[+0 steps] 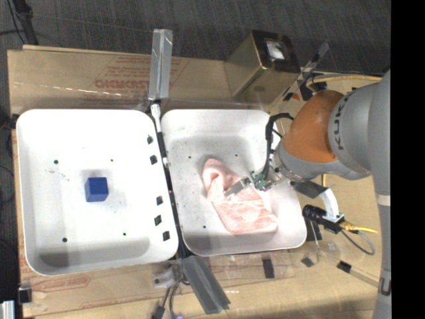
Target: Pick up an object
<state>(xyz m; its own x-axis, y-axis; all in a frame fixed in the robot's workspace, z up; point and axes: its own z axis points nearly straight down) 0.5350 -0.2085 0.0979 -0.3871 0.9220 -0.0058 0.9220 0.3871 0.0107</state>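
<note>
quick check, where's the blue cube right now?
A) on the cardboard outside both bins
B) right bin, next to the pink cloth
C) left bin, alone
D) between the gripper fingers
C: the blue cube sits on the floor of the left bin, apart from the pink cloth, which lies in the right bin by the gripper.

Bright even overhead light; white bins [40,131] near overexposed, soft shadows along inner walls; slight overall softness.

crumpled pink cloth [240,206], right bin [199,128]
</note>
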